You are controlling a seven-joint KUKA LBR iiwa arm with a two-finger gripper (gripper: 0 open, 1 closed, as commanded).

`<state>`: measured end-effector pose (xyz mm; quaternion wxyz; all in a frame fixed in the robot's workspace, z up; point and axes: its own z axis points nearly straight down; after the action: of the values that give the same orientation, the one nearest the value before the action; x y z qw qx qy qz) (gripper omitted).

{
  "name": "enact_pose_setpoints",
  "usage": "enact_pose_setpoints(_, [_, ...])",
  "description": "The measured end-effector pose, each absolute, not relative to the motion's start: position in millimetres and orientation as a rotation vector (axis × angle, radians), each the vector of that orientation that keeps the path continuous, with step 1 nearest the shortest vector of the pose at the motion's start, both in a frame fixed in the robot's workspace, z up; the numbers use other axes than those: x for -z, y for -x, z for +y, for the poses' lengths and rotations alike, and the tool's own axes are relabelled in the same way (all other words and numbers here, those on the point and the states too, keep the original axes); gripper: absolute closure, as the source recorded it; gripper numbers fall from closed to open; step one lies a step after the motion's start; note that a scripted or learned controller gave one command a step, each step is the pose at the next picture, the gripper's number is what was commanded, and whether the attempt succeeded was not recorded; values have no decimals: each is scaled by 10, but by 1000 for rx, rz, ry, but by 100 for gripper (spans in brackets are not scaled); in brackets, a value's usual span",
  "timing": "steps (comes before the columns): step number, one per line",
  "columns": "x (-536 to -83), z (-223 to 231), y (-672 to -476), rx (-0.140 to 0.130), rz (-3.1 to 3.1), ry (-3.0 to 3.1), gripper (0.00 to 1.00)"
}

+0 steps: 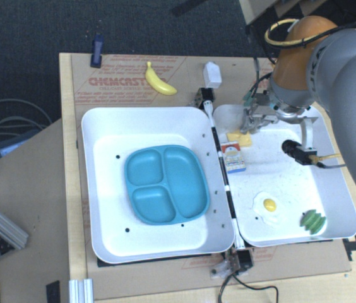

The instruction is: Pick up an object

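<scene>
The gripper [254, 121] is hanging low over the far left corner of the right bin [336, 194], just beside a yellow block [239, 139]; how far it is opened cannot be told, and nothing is visibly clamped in it. A small carton [233, 157] is lying next to the block, a fried egg toy [269, 206] and green piece [313, 221] are sitting nearer the front, while a blue divided plate [165, 183] is resting in the left bin [102, 169].

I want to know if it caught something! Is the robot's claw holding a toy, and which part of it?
It cannot be told. The gripper is low in the right bin, right beside the yellow block, but the view does not show the block between its fingers.
</scene>
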<state>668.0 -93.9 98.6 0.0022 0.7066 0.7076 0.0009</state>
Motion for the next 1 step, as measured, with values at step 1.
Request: enact_pose_setpoints(1, [-971,-937,-6671,0,2221,-2219,0])
